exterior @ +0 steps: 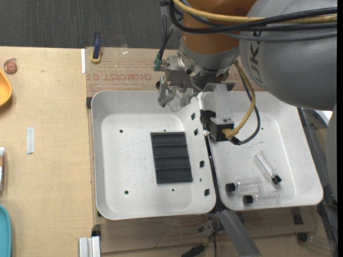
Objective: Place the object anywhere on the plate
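Three clear tubes with black caps lie in the right bin (306,159), all near its front edge. One tube (265,167) lies slantwise, cap toward the front. A second tube (244,186) and a third tube (262,198) lie roughly side by side just in front of it, caps pointing left. All three are flat on the bin floor and none touches the pincer.

Black ribbed slab (171,157) lies flat in the middle of the left bin (97,143), long side running front to back, nothing on top of it.

Pincer (172,97) hangs over the back rim of the left bin, close to the divide between the bins. It is behind the slab and apart from it, and well apart from the tubes, which sit to the right and front of it. The pincer tip is blurred and pale against the white bin. Can't tell whether it is apart or together, or whether anything sits in it.

Both bins rest on a cardboard sheet (126,75) on the tabletop (48,116). A blue clamp (97,46) sits at the sheet's back left corner. On the tabletop left of the bins there is a small pale strip (30,141) and a yellow-orange item (4,90) cut off by the left edge.
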### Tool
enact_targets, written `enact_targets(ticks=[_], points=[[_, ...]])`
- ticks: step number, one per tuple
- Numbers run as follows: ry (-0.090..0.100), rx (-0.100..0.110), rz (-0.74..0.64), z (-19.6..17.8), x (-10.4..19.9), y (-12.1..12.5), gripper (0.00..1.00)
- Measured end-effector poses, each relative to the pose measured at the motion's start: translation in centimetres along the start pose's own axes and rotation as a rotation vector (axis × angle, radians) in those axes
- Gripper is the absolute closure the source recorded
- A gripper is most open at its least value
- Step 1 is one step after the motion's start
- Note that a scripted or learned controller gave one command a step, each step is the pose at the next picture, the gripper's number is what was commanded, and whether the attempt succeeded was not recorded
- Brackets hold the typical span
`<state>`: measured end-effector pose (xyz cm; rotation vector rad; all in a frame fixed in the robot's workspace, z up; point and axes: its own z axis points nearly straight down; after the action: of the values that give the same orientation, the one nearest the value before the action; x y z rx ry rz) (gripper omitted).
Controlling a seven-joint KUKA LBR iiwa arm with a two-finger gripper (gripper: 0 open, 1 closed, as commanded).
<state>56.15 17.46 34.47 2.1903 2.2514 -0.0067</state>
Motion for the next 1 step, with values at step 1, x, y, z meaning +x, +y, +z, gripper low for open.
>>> enact_targets(ticks=[1], points=[[0.0,0.001,-0.17,7.49,5.2,1.42,1.0]])
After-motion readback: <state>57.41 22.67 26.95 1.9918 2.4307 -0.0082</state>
